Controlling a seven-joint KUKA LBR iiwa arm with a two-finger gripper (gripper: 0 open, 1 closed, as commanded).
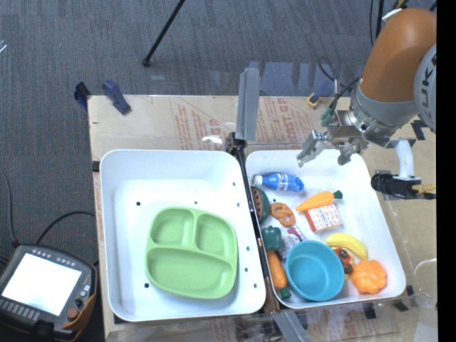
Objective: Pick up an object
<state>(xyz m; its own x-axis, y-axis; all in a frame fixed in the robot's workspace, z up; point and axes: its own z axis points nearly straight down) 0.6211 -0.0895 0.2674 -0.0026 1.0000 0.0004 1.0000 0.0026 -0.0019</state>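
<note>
My gripper (329, 152) hangs open above the far edge of the right bin (381, 212), nothing between its two grey fingers. Below it in that bin lie a blue and white bottle (279, 182), a carrot (316, 201), a pretzel (282, 213), a small red and white box (324, 219), a banana (348, 245), a blue bowl (314, 270), an orange pepper (369, 277) and a second carrot (277, 270). The bottle sits just left of and below the fingers.
The left bin (117, 191) holds a green divided plate (192, 252). A grey post (247, 109) stands between the bins at the back. A teach pendant (44, 285) lies at the lower left, off the bench.
</note>
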